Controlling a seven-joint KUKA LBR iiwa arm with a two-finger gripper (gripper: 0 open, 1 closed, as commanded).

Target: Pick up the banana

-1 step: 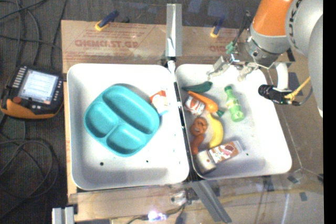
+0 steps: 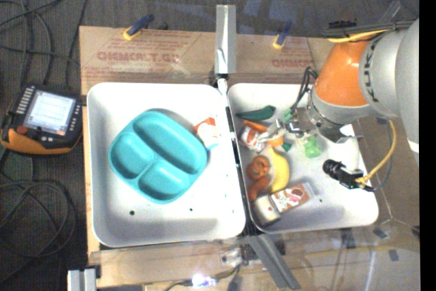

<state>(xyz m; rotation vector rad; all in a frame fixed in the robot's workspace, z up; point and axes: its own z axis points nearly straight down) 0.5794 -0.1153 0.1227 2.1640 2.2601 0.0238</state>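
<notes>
We judged the gripper [image 2: 294, 120], whose opening we could not tell, needed to descend squarely over the banana [image 2: 279, 170] lying between the brown toy [image 2: 258, 169] and bottle [image 2: 283, 202] in the right bin [image 2: 354, 215].

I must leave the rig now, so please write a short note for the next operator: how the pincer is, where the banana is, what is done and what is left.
Pincer: low in the right bin, over the clutter at its far side; open or shut cannot be told.
Banana: lying in the middle of the right bin, between the brown toy and the green item, with the bottle just nearer the camera. It sits nearer the camera than the pincer.
Done: no pick visible.
Left: grasp the banana and lift it.
The teal tray is in the left bin.
</notes>
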